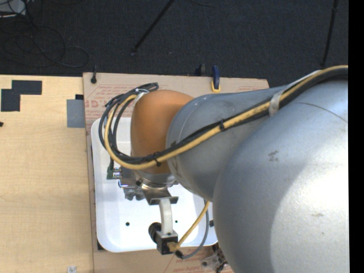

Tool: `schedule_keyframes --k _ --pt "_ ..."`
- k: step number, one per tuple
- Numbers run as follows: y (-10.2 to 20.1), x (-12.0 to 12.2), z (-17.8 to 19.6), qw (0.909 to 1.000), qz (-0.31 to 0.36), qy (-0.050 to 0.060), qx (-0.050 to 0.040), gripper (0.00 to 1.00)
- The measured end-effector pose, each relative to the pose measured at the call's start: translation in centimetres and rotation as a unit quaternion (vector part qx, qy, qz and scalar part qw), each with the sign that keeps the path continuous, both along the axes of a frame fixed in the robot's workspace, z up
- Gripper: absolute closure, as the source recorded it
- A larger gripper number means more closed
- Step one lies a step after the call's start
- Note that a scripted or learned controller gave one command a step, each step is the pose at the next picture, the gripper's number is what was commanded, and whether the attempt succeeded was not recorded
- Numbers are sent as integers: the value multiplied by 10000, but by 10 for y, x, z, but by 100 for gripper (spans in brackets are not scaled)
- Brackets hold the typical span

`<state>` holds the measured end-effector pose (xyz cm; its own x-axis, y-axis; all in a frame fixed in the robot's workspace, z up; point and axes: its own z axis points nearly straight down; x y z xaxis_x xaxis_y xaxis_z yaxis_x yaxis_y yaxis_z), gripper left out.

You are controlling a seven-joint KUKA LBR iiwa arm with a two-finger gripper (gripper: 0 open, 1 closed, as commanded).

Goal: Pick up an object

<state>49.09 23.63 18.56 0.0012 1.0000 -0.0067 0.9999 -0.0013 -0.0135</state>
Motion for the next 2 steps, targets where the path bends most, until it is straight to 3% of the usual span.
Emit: schedule_keyframes --k 1,2 --pt "8 -14 164 9999 24 -126 73 100" --pt "7 -17 57 10000 6 1 -1 100"
